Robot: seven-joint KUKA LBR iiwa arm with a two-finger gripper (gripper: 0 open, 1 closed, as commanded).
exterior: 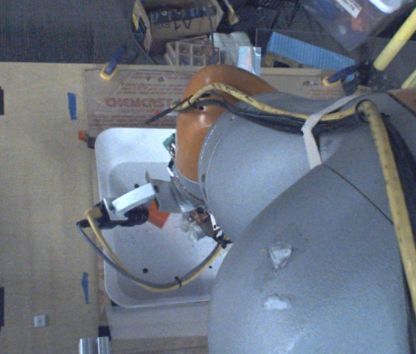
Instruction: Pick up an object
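The grey arm (267,198) with its orange band (200,116) covers most of the view and reaches down into the white bin (119,153). My gripper (191,223) hangs low over the bin's middle, mostly hidden under the wrist. A small orange-red object (157,217) lies just left of the gripper, partly covered by it; I cannot tell whether it is held. A teal object (170,143) peeks out from behind the wrist near the bin's far side.
The bin's left wall (99,175) and near rim (141,297) mark its edges. Bare white floor (145,253) shows in the bin's near left part. The wooden bench (31,198) extends to the left with black and blue tape marks.
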